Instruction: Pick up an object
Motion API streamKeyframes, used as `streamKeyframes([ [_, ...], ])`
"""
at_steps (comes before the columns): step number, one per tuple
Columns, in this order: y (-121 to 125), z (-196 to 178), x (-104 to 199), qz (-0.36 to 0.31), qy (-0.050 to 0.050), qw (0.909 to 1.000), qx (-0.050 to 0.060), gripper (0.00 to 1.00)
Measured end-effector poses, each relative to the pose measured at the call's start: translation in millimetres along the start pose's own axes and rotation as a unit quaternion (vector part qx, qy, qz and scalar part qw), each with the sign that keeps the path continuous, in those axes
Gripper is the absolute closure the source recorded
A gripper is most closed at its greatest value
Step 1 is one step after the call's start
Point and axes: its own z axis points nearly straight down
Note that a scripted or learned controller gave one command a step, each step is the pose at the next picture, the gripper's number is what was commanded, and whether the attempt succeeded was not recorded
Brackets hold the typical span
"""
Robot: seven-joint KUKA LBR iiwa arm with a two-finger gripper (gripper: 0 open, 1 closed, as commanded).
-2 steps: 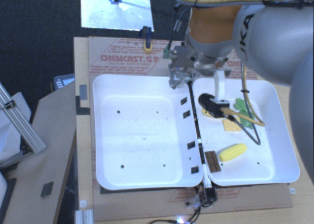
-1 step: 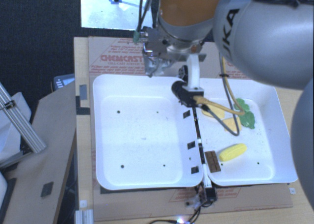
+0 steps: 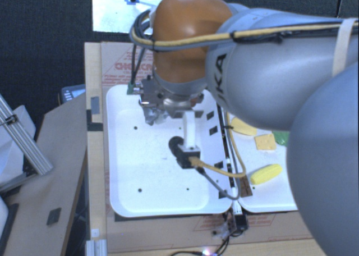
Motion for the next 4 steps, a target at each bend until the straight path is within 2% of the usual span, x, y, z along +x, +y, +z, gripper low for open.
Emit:
streamKeyframes([
  [1,-1.1,-15.5,-83.0,0.006,-0.001,1.0,-0.002,1.0],
  [2,6.0,36.7,-75.9,0.003,0.0,1.0,-0.001,1.0],
  [3,10.5,96.6,-87.5,0.003,0.0,1.0,-0.001,1.0],
  [4,19.5,55.5,-67.7,0.001,0.001,1.0,-0.004,1.0],
])
